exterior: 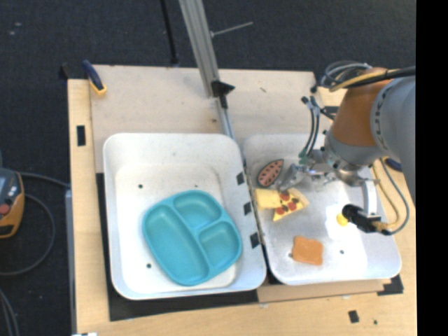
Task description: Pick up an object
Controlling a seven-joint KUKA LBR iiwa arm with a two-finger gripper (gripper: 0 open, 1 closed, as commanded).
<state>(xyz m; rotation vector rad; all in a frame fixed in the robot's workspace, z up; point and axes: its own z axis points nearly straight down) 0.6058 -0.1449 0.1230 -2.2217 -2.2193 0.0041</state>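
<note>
Landmark: right bin (pixel 378 261). Nearest its front edge lies an orange block (pixel 307 250). Behind that, mid-bin near the left wall, a pizza slice (pixel 287 204) touching a pale yellow piece (pixel 266 199). Farther back, a brown oval piece (pixel 270 172). Pincer (pixel 297 178) sits low just above the pizza slice; whether it grips anything, cannot tell. Judged step: reaching for the grasp. Next move needs a firm closure, then a lift.

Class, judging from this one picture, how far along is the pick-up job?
Done: the arm has reached over the right bin. In hand: the end effector sits low by the pizza slice, with no grasp visible. Left: grasping and lifting; the slice, sausage and orange piece all lie in the bin.
</note>
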